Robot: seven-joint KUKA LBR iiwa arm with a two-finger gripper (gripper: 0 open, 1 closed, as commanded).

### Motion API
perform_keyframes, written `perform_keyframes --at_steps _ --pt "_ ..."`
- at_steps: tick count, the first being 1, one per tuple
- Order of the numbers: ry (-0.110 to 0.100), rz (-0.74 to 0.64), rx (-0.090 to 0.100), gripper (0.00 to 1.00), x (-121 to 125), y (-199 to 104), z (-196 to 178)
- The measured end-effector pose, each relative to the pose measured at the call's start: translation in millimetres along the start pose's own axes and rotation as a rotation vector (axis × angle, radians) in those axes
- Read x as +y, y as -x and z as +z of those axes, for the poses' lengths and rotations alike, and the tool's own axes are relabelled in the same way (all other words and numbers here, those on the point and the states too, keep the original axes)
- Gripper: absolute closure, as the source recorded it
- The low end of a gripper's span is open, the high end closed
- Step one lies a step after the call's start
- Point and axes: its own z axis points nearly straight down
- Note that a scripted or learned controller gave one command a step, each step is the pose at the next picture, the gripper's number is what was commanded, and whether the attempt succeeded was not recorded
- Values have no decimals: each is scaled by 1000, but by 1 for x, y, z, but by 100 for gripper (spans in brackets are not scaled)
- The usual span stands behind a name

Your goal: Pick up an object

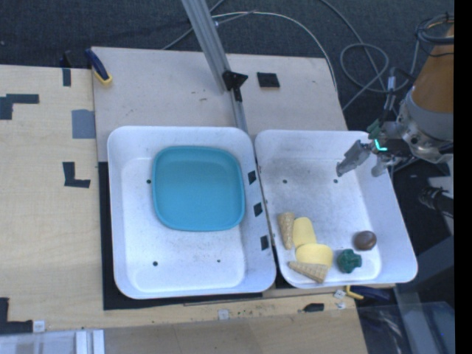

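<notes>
Two white bins are seen side by side on the bench (pixel 169 87). The left bin (pixel 125 220) carries a blue plate (pixel 198 187). In the right bin (pixel 317 161), a cluster of small toy foods is gathered toward the near edge: a ribbed cone (pixel 286 228), a yellow piece (pixel 304 233) just beside it, a second yellow piece (pixel 315 254) below that, another cone (pixel 310 271) lying at the bottom, a green lump (pixel 348 260) and a brown ball (pixel 364 240) off to the right.

The end effector (pixel 365 161) is held above the far right part of the right bin, well apart from the cluster. Its fingers appear spread, and nothing is seen between them.

The toys are judged to be light, hollow plastic, stiff but smooth, so slipping out of a pinch is likely. The brown ball stands slightly apart and may be the easiest to take, though its round form could roll; a grip across its middle would suit. The upper cone is laid with its long axis running roughly away from the near edge, tip toward the far side it seems; it would best be taken across the narrow width. The lower cone lies crosswise, its tip pointing left.
</notes>
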Motion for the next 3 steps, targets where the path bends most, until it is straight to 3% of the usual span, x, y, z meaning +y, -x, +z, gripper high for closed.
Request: perform_keyframes --at_steps 1,3 --pt "0 0 0 0 0 0 0" --pt "-4 -1 1 0 -4 -14 92"
